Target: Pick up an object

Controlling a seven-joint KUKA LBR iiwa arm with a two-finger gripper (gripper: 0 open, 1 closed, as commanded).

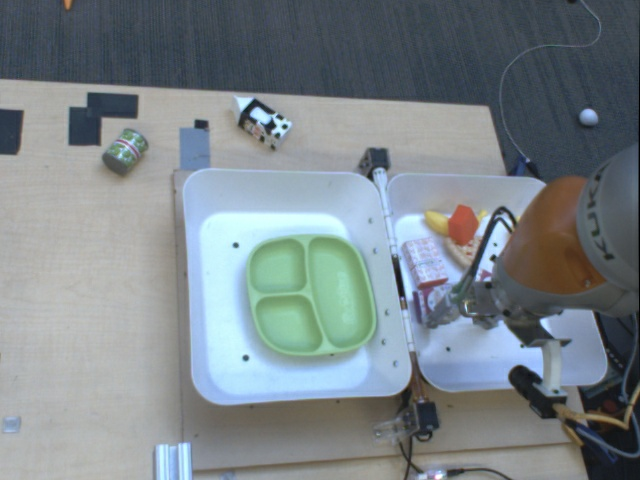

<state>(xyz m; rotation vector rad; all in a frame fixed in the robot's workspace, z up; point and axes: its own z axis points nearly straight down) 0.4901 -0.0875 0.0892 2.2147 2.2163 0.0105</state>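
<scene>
In the right bin [470, 363] lie a red-and-white carton [424, 261], a yellow piece [437, 220], a red-orange piece [462, 222] and a pale slice [463, 253]. My gripper [442, 310] hangs low in this bin, at the carton's near end and close to the wall between the bins. The grey wrist and orange band [545, 238] cover the bin's right half. From above I cannot see whether anything sits in the gripper.
The left bin [225, 268] holds a green three-part plate [310, 295]. On the bench behind the bins lie a small can [124, 152], a black-and-white carton [262, 123] and dark tape patches [100, 116]. A cable loops by the arm.
</scene>
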